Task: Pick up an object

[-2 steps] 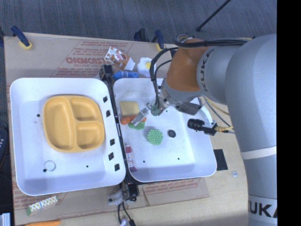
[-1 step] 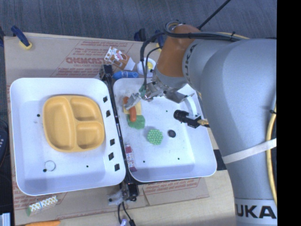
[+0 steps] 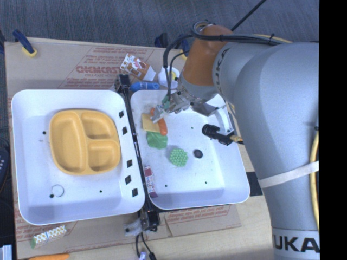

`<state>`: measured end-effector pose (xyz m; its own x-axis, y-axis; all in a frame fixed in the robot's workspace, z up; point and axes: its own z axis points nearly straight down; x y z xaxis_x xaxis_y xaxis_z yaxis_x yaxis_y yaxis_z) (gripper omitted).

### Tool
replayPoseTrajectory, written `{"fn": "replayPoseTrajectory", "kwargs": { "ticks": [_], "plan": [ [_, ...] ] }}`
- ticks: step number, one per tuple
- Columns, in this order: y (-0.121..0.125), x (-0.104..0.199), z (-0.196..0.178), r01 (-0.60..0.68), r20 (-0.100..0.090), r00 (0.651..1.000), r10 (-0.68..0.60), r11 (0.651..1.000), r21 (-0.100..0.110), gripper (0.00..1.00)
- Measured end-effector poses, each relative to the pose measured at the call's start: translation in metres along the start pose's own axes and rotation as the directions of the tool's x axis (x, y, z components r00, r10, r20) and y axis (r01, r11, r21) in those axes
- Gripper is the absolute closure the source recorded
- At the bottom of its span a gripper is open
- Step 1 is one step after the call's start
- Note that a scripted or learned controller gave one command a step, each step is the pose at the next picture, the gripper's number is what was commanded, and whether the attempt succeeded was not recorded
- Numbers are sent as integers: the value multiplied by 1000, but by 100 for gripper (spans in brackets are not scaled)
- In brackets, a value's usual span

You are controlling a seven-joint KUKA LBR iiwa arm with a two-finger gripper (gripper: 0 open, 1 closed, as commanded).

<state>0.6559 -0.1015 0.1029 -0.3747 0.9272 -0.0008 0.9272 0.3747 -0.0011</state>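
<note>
Camera view: two white bins on tabletop
Hand: low in right bin, grip state unclear
Nearby: yellow block, orange piece, green toy, just beside it
Left bin: yellow divided plate

Bench top: my bench, covered in brown printed cardboard.
Left on it: white bin.
Right on it: second white bin, touching the first along a black seam.
Far edge: small printed packet, a blue thing beside it.
Near-left corner: a dotted wrapper.
</note>
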Motion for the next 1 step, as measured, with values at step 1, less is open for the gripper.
{"fn": "replayPoseTrajectory", "kwargs": {
  "ticks": [1],
  "plan": [
    [-11,67,-90,9,-1,1000,-9,1000,0,100]
  ]
}}
